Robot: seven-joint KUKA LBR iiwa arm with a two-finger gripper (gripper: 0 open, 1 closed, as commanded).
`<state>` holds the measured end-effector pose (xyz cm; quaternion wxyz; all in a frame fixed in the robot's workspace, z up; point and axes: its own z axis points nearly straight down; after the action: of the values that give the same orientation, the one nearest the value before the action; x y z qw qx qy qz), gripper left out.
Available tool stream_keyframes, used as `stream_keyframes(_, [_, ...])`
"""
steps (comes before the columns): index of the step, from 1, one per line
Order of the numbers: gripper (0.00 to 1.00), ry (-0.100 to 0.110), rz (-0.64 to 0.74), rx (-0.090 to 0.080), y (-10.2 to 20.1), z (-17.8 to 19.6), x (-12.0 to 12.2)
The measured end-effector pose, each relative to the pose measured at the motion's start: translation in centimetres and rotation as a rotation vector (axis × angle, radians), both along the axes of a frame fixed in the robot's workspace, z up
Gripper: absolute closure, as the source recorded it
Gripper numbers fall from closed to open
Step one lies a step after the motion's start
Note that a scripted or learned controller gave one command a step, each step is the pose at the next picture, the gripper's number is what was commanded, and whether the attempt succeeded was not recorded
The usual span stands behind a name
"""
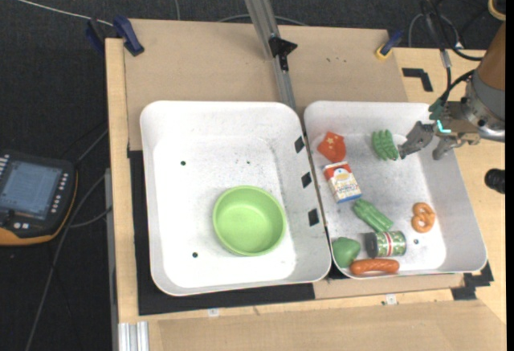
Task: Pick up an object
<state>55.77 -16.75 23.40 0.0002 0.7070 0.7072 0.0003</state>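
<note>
Lying scattered across the right bin (474, 217) are the things to pick from: a green ridged piece (385, 144) near the far wall, a red block (332, 147) and a small carton (342, 182) by the inner wall, a green cucumber-like piece (372, 215), a can (387, 244), a green lump (347, 250) and a red sausage (374, 267) crowded at the near edge, and a pretzel (422, 217) lying apart. The gripper (428, 142) hangs over the bin's far right side, just right of the ridged piece, its two fingers spread with nothing between them. Bare floor shows in the middle right of this bin. The left bin (161, 132) holds a green bowl (249, 220), with wide bare floor around it.
</note>
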Motion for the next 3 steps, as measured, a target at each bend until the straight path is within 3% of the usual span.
stream_keyframes(1, [0.0, 0.0, 0.0, 0.0, 0.0, 0.0, 0.0])
stream_keyframes(3, [0.0, 0.004, 0.0, 0.001, 0.2, -8.9, 0.9])
